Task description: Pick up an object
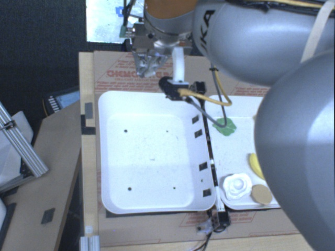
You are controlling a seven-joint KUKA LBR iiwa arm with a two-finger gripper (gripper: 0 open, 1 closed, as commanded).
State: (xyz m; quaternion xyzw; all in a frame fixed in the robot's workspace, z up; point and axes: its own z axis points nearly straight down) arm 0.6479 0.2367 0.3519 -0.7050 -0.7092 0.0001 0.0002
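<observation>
Green object [226, 125] lies in right bin [238, 109], well apart from end effector [148, 67]; its grip state unclear

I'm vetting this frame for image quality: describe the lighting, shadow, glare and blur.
Camera view: even, soft light; the left bin shows a faint brightness band across its floor; the close grey arm looms large and soft-edged; the claw looks slightly blurred; a bright washed-out patch glares at the top left; the green object stays fairly sharp.
</observation>
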